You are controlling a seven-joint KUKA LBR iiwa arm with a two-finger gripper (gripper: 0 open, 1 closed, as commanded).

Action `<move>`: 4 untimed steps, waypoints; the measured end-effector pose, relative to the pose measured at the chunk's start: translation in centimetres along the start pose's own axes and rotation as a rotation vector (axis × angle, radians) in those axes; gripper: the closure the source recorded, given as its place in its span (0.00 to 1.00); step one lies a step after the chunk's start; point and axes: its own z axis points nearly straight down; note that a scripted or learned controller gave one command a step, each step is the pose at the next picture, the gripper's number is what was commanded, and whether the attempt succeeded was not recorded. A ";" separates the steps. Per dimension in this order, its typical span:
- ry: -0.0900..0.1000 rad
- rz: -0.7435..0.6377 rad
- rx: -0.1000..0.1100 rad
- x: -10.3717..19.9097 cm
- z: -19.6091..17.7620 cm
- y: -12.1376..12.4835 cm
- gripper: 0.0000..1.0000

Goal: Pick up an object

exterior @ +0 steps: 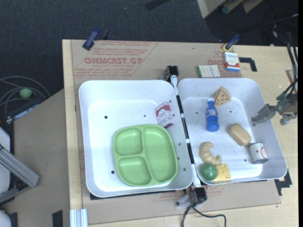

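Here the gripper (274, 111) is hanging at the right edge of the right bin (251, 91), just past its rim, and whether the jaws are released or clenched is something I cannot tell from this slanted overhead view; nothing is showing between them. The right bin is holding the loose things to pick from. A blue bottle (211, 116) is lying near the bin's middle, with a tan wedge like a pizza slice (221, 97) just above it. A tan bread roll (240, 134) is lying right of the bottle, and a small white can (258, 152) is sitting near the bin's lower right corner. A croissant (209, 152) is resting toward the lower left, with a green ball (208, 172) and a yellow block (222, 171) side by side just below it. The left bin (94, 103) is carrying a green divided plate (144, 154) and a small red and white carton (164, 114) close to the wall between the bins. Two small boxes (219, 66) are lying on the tabletop (71, 126) beyond the right bin.
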 end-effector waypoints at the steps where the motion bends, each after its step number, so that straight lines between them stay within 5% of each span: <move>1: 0.002 -0.001 0.003 2.5 11.1 9.1 0.00; 2: 0.002 -0.001 0.001 9.8 17.1 14.0 0.00; 3: 0.000 -0.001 -0.003 9.7 15.9 14.1 1.00; 4: 0.002 -0.001 -0.001 14.7 7.1 9.3 1.00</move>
